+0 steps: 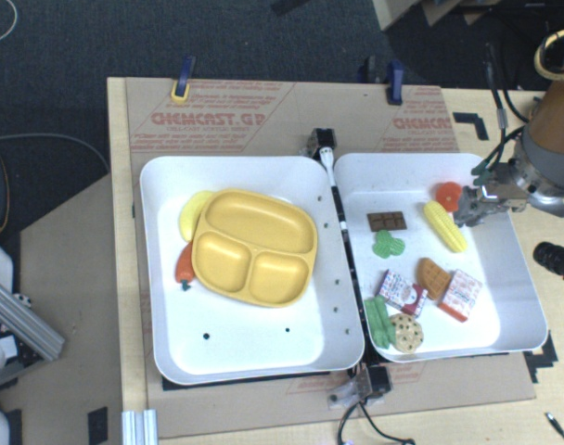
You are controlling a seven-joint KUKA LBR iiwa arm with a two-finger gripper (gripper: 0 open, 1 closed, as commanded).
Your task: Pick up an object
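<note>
Lying in the right bin [528, 295], toward its far right corner, the likeliest target is a yellow corn cob [444, 226], set at a slant with a red tomato [448, 194] just beside its upper end; the gripper [469, 213] sits low at the cob's right flank, close to both items; whether it touches either cannot be told, and nothing is seen between its tips; whether it is apart or together cannot be told at this angle. Judged step: the approach, grasp not yet made. Next move, in my assessment, calls for centring over the cob across its narrow width, descending, then closing and lifting; the tomato's nearness risks a nudge or a mixed grasp. Further out in the same bin: a brown chocolate bar [387, 221], a green piece [388, 245], a cookie [407, 334], small cartons [460, 296]. The left bin [161, 248] bears a yellow divided plate [253, 247], with a banana [193, 213] and an orange carrot [185, 265] at its left edge.
</note>
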